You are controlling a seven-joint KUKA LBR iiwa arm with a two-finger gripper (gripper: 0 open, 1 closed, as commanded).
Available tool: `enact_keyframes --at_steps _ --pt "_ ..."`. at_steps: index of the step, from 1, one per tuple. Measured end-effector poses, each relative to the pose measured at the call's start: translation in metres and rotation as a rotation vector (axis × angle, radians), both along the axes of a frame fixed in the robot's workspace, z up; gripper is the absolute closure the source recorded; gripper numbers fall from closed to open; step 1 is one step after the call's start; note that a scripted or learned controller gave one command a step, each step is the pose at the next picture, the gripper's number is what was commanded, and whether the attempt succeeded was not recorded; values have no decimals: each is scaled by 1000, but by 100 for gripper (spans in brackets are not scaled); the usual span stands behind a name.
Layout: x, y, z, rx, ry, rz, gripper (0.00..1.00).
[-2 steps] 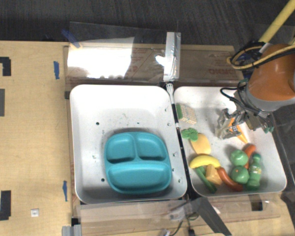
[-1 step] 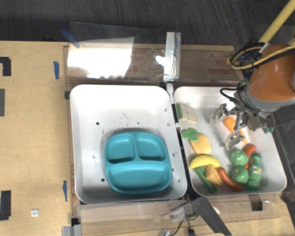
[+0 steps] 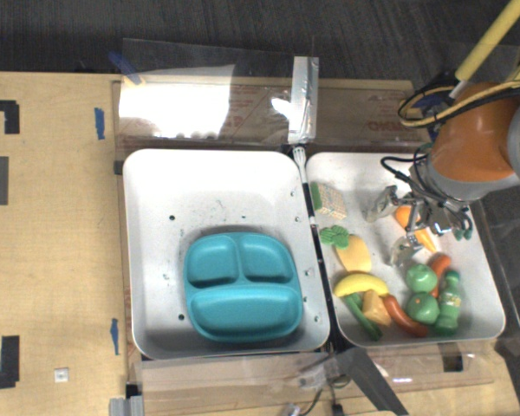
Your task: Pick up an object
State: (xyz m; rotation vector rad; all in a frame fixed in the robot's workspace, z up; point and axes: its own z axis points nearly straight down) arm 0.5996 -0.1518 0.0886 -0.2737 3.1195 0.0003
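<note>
Gripper (image 3: pixel 405 221) found low over right bin (image 3: pixel 488 271), fingers spread apart, an orange piece (image 3: pixel 404 215) seen between them; not clearly clamped. Remaining toy food (image 3: pixel 399 297) lay below-left.

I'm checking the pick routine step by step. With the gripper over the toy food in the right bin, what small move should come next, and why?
Probably a short, straight descent. The gripper sits over the right bin, at an orange piece among the toy food, but nothing is plainly held between its fingers. Lowering a little would bring that piece within its grasp.
</note>
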Motion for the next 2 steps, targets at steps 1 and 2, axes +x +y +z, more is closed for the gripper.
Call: enact_keyframes --at_steps 1,2 --pt "-12 4 0 0 -4 -91 0" --pt "-7 10 0 1 -2 -227 0"
